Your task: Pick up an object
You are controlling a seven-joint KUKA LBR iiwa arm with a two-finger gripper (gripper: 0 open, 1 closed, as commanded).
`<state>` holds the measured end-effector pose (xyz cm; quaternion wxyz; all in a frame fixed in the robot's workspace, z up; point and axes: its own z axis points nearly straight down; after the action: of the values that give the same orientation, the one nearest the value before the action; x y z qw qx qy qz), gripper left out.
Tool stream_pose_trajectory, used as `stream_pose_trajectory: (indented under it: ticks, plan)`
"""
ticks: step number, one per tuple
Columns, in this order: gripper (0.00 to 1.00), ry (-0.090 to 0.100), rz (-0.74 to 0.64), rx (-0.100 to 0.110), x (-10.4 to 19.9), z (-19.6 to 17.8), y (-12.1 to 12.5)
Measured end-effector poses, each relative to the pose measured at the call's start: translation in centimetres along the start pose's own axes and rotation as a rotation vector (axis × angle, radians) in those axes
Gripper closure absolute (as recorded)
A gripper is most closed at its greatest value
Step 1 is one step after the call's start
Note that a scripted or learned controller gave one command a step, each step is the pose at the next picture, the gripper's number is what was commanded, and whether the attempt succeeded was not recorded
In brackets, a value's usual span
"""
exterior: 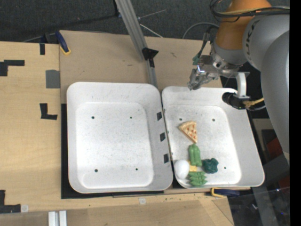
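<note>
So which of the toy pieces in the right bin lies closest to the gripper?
The orange waffle-patterned wedge. It lies alone mid-bin, nearest the gripper at the bin's far rim; the green pieces and white egg-shaped piece cluster at the near edge.

One fixed overhead camera, slanting down on both white bins (70,126), arm (263,41) from the right.

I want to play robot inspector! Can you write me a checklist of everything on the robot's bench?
Surface: wooden bench bearing a left bin and a right bin.
Job's things: waffle wedge, green toy, dark green toy, white egg and light green toy, all in the right bin.
Clutter: black tape marks on the bench.
Grippers: gripper above the right bin's far rim, holding nothing.
Cables: black loops at the wrist.
Surroundings: metal pole, dark floor.
</note>
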<state>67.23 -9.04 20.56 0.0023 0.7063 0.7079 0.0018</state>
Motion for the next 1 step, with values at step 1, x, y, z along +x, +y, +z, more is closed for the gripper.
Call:
stream_pose_trajectory:
  ticks: [1]
  plan:
    - [1.0,0.0,0.0,0.0,0.02,-5.39,0.15]
